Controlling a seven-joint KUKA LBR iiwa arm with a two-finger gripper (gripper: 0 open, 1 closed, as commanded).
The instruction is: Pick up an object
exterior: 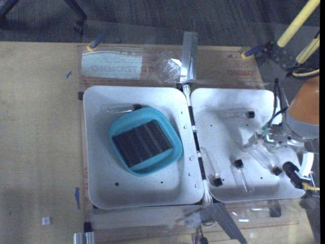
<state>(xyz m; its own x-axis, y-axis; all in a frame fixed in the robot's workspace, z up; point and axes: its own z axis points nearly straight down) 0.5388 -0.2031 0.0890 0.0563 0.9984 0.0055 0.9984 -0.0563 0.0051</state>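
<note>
At the right edge of the bench, over the right bin (203,136), the grey arm with its orange band reaches in, and its gripper (268,136) hangs low above the bin's far right side. Whether its fingers are spread or pressed together cannot be told from this slanted overhead view; clear plastic and cables blur that spot.

Just beside the gripper, toward the bin's middle, lies a clear tube (256,149) that seems to touch or nearly touch the tool. Further from the gripper, toward the divider between the bins, lie more clear tubes with small black caps: one (240,115) near the bin's far wall, one (213,171) close to the divider, one (242,177) near the front wall.

Well away from the gripper, in the left bin (96,151), a teal container (145,141) with a dark ribbed insert rests tilted.

By the look of it, the pick is not yet done: nothing is seen lifted, and grasping and raising an object remain.
</note>
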